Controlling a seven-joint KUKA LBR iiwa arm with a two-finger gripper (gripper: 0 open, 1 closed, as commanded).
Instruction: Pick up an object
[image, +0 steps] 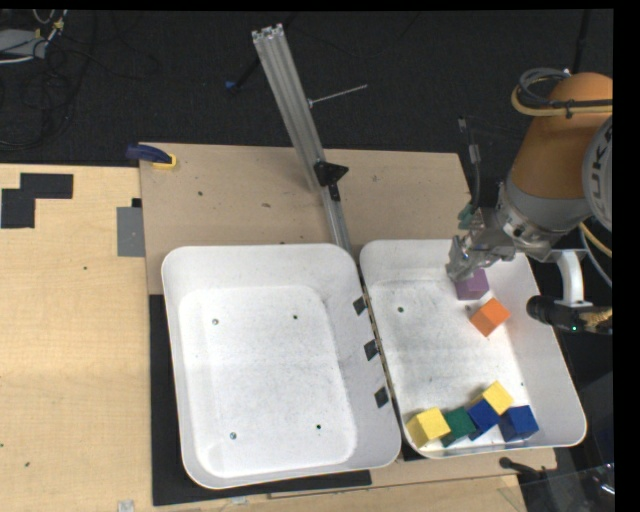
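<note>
Blocks (472, 421) cluster at right bin's (560, 375) near edge; hand (468, 262) overlaps purple block (472, 284), grip state unclear.

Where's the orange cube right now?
The orange cube lies in the right bin, toward its far right side, just below the purple block under the hand.

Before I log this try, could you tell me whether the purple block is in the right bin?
In: the purple block lies inside the right bin, directly under the gripper.
</note>
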